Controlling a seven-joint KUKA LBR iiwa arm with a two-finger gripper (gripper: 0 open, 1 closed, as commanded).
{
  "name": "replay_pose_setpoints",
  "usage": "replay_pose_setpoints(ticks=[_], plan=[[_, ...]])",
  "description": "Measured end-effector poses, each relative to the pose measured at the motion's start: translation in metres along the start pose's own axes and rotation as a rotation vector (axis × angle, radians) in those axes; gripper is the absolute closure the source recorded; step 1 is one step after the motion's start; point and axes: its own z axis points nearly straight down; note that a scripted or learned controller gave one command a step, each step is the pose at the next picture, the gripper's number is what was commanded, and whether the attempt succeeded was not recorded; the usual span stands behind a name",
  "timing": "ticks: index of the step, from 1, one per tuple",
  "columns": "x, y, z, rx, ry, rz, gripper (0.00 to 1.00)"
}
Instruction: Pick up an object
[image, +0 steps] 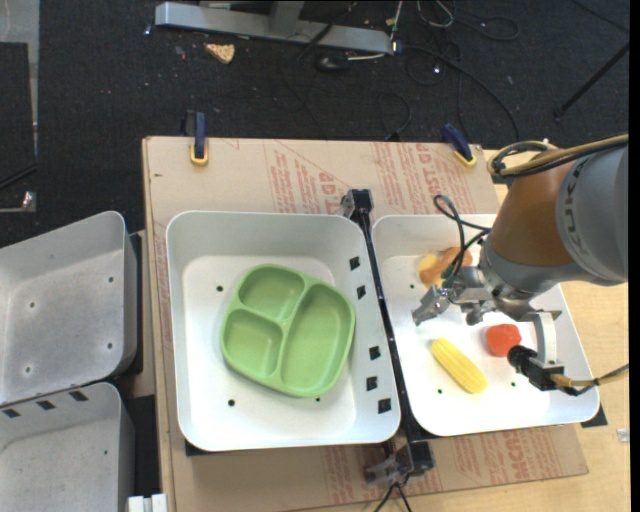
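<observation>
Corn cob (459, 365) lying flat in the right bin (570, 410), near its front.
It looks like a light, stiff toy, probably slick; gripping across its narrow middle seems safest. A red-orange piece (502, 338) lies just beside it, an orange one (436, 265) farther back. The hand (447, 298) hovers above them; whether it is apart or together I cannot tell. A green divided plate (288, 330) sits in the left bin (200, 420).

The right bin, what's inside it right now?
Inside the right bin lie a yellow corn cob, a red piece and an orange piece. The arm's tool hangs above them, covering part of the floor beneath.
</observation>
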Motion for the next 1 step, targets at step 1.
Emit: replay_pose_setpoints(ticks=[1], plan=[[0.0005, -0.0001, 0.0251, -0.003, -0.001, 0.0, 0.0]])
